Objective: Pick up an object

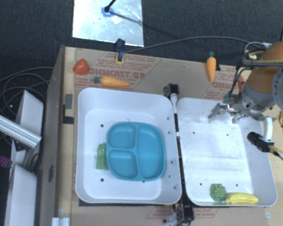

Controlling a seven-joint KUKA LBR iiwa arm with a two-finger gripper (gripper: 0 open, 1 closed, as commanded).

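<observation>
My gripper [225, 113] hovers over the far right corner of the right bin [226, 151], open, with nothing between its fingers. Far from it, at that bin's front edge, lie a small green broccoli-like piece [217, 191] and a yellow banana [242, 198] side by side. The left bin [90, 111] holds a blue divided plate [135, 150], with a green vegetable piece [101, 156] against the plate's left side.
On the cardboard behind the bins lie a red tomato-like toy [80, 67], an orange carrot [113, 82] and a second carrot [211, 68]. A blue and yellow clamp [119, 50] stands at the back edge. Cables and metal parts lie left of the bench.
</observation>
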